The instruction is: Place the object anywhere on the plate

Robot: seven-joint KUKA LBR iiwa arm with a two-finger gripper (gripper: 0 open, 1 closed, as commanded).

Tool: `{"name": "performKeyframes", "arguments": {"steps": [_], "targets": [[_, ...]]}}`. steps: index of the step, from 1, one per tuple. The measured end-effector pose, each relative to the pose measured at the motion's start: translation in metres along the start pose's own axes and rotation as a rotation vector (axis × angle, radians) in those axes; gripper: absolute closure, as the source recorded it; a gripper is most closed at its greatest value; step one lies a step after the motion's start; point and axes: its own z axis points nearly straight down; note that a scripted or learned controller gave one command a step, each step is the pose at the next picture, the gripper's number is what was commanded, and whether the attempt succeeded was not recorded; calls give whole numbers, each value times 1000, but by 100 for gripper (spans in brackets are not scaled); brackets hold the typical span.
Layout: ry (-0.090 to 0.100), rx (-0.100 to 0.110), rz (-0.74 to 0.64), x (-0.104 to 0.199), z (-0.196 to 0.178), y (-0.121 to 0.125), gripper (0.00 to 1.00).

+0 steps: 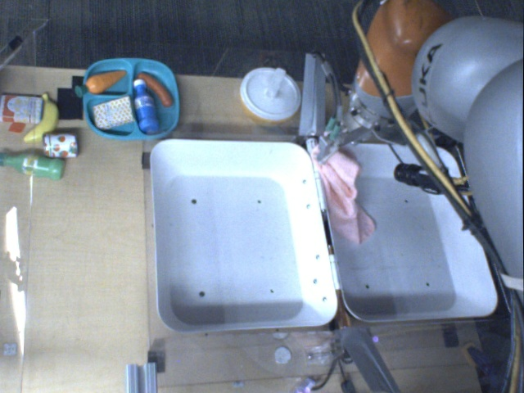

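The grey arm [483, 137] looms over the right bin [426, 277]; its gripper [332, 142] pinches a pink cloth [344, 195] hanging at that bin's far left corner. The blue divided plate [168, 84] sits well apart, so carrying and release remain.

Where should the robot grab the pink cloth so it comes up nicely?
Probably the bunched upper end of the pink cloth, near the top left corner of the right bin, coming straight down from above. The cloth drapes limp along the bin's left wall, and the folds up top give the end effector something thick to pinch.
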Motion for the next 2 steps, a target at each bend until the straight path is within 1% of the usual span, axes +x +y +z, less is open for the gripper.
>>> {"name": "performKeyframes", "arguments": {"steps": [1, 2], "targets": [[1, -1, -4, 0, -40, 2, 100], [3, -1, -406, 43, -38, 14, 100]]}}
